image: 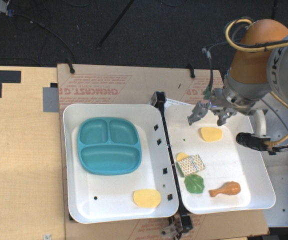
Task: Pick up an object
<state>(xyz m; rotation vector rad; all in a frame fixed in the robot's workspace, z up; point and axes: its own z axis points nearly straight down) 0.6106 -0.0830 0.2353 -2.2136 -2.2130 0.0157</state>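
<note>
Claw (212, 114) just above yellow piece (211, 134)

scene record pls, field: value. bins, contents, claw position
left bin: teal divided plate; yellow piece near its front edge
right bin: yellow slice, patterned packet, green leaf, brown drumstick
claw: open, above the right bin's far end, just behind the yellow slice
held: nothing between the fingers
arm: enters from the right of the view
</note>
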